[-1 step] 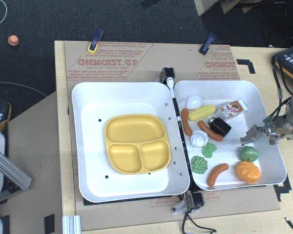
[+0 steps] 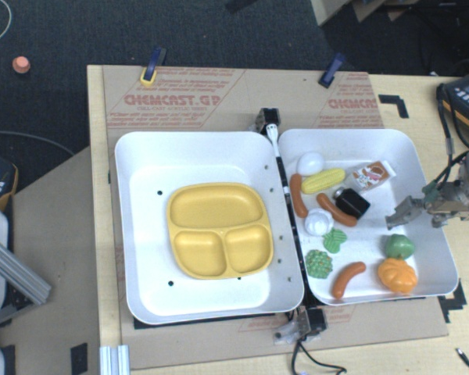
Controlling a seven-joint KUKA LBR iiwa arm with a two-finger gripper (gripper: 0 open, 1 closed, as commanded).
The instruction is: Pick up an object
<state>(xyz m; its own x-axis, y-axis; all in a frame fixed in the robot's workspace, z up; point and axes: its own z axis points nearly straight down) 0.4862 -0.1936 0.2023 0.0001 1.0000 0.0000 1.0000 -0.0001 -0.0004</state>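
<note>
The gripper (image 2: 402,213) hung over the right edge of the right bin (image 2: 391,143), reaching in from the side. I could not tell how its fingers stood; that end of the arm was a grey blur against the white, and nothing showed between them.

The toys lay crowded in that bin. Nearest the gripper, just below it, sat a green pepper (image 2: 399,247), and touching that from below an orange one (image 2: 397,276). Farther left lay a black block (image 2: 352,203) resting against a sausage (image 2: 335,209), with corn (image 2: 324,180) above them and a small packet (image 2: 371,175) off to the upper right. A white egg (image 2: 310,163) sat near the top, another white ball (image 2: 318,223) lower down, two bits of broccoli (image 2: 326,252) below that, a second sausage (image 2: 297,194) along the left wall and a third (image 2: 348,278) near the bottom. The left bin (image 2: 141,225) held a yellow divided plate (image 2: 217,229).

If the green pepper was the target, I judged the trouble would come from its roundness and its neighbour: fingers closing off-centre could squirt it sideways, or catch the orange one too and lift neither cleanly. The bin wall stood close on that side as well, so a low descent might clip the rim and shove the bin.
</note>
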